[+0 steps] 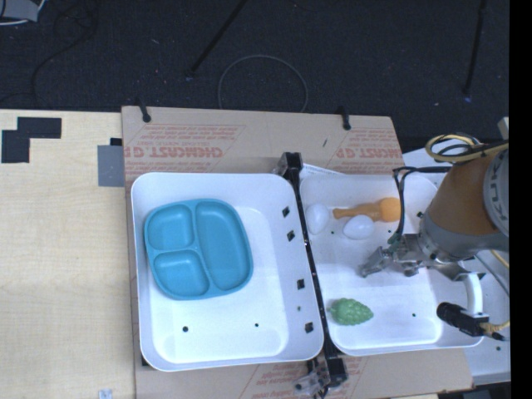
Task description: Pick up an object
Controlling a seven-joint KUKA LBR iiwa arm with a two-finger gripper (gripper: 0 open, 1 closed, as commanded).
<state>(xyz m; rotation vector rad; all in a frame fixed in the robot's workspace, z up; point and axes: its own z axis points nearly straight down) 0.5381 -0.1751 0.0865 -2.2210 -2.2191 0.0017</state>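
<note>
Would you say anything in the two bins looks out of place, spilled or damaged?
Nothing stands out. The blue tray lies flat in the left bin, slightly turned. In the right bin, the orange toy, two white pieces and a green object lie loose and intact, with the gripper among them.

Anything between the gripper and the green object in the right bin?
No. In the camera view, bare white bin floor separates the gripper from the green object below it.
</note>
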